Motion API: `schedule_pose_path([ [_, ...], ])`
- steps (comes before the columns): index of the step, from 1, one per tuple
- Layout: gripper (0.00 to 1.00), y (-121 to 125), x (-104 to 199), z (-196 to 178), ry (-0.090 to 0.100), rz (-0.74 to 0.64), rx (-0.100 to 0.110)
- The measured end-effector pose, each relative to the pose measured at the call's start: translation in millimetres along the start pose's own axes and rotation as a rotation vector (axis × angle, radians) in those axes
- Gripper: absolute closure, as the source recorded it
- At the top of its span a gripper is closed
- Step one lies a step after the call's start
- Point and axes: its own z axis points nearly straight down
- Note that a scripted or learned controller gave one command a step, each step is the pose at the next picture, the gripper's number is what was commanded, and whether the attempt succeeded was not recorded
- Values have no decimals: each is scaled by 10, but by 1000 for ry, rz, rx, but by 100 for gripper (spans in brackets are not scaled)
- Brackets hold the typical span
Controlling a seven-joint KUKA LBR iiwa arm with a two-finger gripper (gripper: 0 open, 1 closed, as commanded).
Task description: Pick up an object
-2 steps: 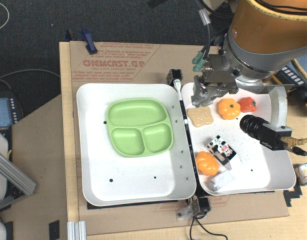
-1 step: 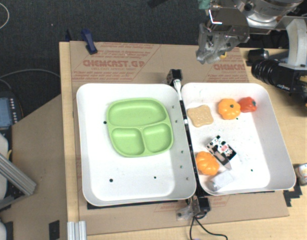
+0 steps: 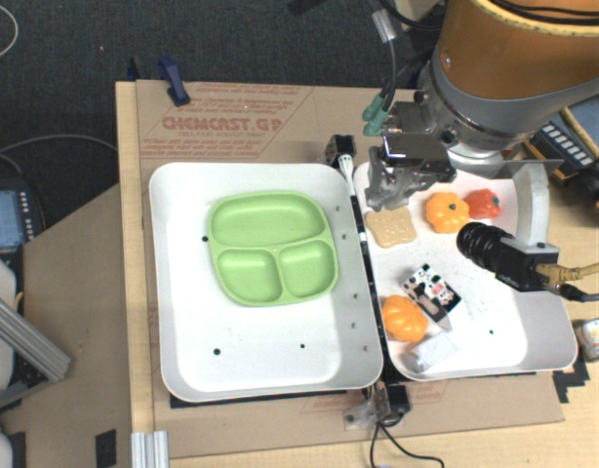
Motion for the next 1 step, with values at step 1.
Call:
schedule_pose_path([
  [1, 100, 311, 174, 2122, -2, -1, 5],
])
